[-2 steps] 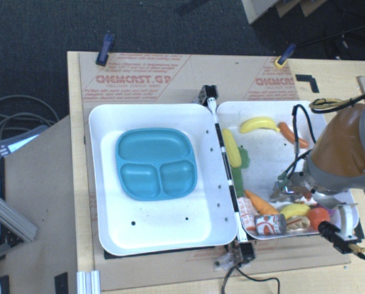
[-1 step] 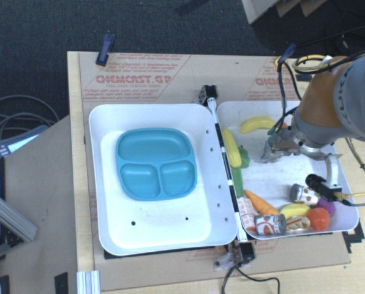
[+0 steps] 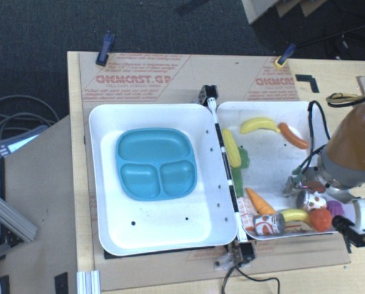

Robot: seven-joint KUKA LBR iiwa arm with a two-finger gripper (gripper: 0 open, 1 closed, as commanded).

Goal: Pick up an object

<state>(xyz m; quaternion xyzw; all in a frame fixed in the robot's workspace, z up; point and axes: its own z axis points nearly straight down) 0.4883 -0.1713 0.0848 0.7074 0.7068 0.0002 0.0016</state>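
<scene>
So the near edge of the right white bin was where most of the stuff sat: a small can with a red and white label, an orange plastic carrot, a little yellow banana and a red tomato-looking ball, all bunched in the front corner. The gripper was down low just above that pile, right by the tomato and the small banana, but I honestly couldn't tell whether it was spread or closed, and nothing looked lifted, so I'd say the pick wasn't done yet. Further back there was a yellow corn cob along the divider, a bigger yellow banana and an orange-red sausage-shaped toy. The left white bin held a blue sectioned plastic tray. At the far end, the brown board read "CHEMCAST GP" in red
</scene>
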